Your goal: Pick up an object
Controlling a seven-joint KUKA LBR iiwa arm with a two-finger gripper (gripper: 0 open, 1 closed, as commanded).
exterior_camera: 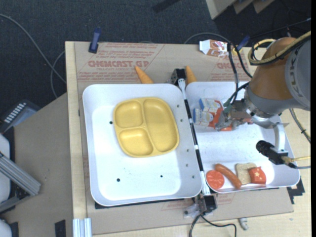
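My gripper [228, 118] reaches down into the right bin [217, 147], beside a white, blue and red carton [207, 110] lying near the bin's back left. A small red-orange piece [225, 128] lies just under the gripper tip. Along the bin's front edge lie a red tomato slice [215, 179], a sausage [228, 174], a slice of bread [244, 172] and a red piece with a white star [257, 175]. The grey and orange arm hides the gripper's fingers.
The left bin [98, 132] holds a yellow divided plate [146, 126]. Two orange carrots [143, 75] and a black clip [178, 75] lie on the cardboard behind the bins. A small carton [214, 47] sits at the back right. Cables trail along the right side.
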